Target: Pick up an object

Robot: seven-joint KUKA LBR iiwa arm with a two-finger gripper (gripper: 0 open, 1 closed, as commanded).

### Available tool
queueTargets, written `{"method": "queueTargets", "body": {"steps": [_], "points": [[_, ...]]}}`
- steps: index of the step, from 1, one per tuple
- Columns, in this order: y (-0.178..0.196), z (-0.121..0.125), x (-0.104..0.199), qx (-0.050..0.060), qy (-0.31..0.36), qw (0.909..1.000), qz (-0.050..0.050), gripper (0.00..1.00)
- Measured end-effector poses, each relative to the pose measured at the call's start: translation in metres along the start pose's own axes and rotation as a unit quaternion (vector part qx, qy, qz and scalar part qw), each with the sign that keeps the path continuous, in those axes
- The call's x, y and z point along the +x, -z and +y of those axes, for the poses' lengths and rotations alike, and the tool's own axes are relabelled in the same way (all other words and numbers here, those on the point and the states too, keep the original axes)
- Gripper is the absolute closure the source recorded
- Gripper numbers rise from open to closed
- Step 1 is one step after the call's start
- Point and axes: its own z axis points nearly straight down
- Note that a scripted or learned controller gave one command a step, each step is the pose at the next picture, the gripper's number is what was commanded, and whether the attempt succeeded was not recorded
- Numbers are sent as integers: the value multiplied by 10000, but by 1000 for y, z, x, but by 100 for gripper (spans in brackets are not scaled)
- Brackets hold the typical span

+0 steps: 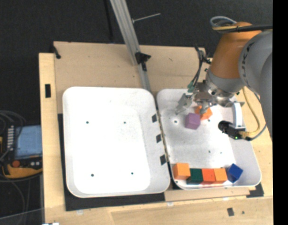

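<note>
Blue cube (234,172) at bin's near edge, well apart from tool (193,102).

Arm (242,55): cut off at the frame's 3 o'clock side, base out of view. End effector (200,108): fingertip spacing blurred, too small to resolve. Small orange object (206,112), at 1 o'clock from the purple block (193,121): partly hidden beneath the end effector, shape unclear. Worktop (87,60): lower edge cropped at 6 o'clock. Green block (196,176): near face hidden behind the right bin (249,165) rim.
</note>
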Motion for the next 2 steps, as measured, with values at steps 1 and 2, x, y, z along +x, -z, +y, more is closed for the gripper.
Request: {"method": "queueTargets", "body": {"steps": [1,2], "points": [[-43,-2,-7,-7,-10,10000,-5,0],[-55,6,-9,-157,-15,9999,-30,0]]}}
